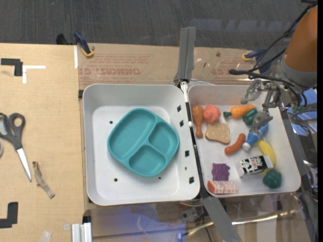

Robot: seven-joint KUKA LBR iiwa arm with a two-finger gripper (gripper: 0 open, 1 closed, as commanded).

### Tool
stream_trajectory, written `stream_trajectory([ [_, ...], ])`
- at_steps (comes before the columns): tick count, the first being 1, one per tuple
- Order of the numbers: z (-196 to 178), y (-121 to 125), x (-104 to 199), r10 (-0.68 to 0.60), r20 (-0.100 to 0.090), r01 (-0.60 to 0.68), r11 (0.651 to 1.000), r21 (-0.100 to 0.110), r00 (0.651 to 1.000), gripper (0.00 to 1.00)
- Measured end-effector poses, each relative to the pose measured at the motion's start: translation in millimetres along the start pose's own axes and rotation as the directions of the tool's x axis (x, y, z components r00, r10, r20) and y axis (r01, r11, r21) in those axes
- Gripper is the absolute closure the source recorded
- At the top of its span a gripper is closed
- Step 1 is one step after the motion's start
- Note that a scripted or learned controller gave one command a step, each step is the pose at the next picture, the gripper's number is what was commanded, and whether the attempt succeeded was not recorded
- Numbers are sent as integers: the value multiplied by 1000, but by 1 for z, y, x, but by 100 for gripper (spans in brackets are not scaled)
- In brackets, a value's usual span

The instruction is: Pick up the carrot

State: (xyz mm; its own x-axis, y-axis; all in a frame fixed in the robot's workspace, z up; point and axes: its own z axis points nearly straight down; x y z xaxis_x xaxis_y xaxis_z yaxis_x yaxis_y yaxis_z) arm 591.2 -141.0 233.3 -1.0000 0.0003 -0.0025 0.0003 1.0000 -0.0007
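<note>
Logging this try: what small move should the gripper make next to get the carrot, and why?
Probably shift a little toward the view's left, then lower. The gripper hangs over the right bin, just right of the carrot, which lies free near the back wall beside a green piece. Nothing shows between the fingers.

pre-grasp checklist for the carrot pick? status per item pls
1. Carrot located, in the right bin near the back wall: ok.
2. Gripper near target, just right of the carrot: ok.
3. Carrot between the fingers: not ok, it lies apart.
4. Clutter: green toy touches the carrot's right end: not ok.
5. Finger opening: cannot tell.
</note>
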Motion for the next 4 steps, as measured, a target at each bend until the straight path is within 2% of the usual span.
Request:
stream_trajectory([
  [1, 140, -34, -39, -11, 3, 11, 1000, 1, 1000, 0],
  [2, 139, -37, -70, -64, 6, 64, 998, 1, 998, 0],
  [3, 140, -27, -69, -11, 3, 11, 1000, -1, 1000, 0],
  [4, 139, 2, -69, -19, 3, 19, 1000, -1, 1000, 0],
])
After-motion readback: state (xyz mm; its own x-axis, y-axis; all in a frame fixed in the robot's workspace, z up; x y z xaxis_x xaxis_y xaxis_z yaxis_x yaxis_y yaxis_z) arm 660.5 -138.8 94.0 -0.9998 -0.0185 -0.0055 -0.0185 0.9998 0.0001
